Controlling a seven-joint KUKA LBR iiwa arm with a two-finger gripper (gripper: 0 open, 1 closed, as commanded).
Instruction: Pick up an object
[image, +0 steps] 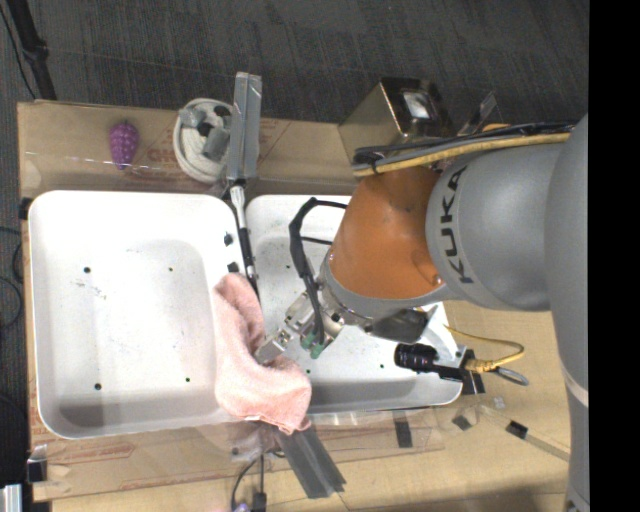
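Pink cloth (255, 370): crumpled and draped over the shared wall between left bin (120, 300) and right bin (380, 385); bulk heaped at the 6 o'clock end of that wall, a narrower strip running up toward 12 o'clock; carried at the middle by the raised rims, sagging on either side, one edge into each bin. Judged the likely target, being soft, bunched and within reach.

End effector (285, 340): at 3 o'clock of the cloth, tip touching or just beside its right-hand edge; tilted down toward 8 o'clock, presumably to meet the fold from the right bin's side rather than from straight above the rim. Open or closed: cannot tell; no fabric confirmed in grip, so not to be counted as held.

Arm (400, 250): reaching in from 3 o'clock, orange band low over the right bin; posture consistent with a low approach or grasp attempt.

Outside the bins, toward 11 o'clock of the cloth: purple object (123, 143) and white roll (203, 138) on the table (70, 130), well apart from the end effector; judged not candidates for this attempt.
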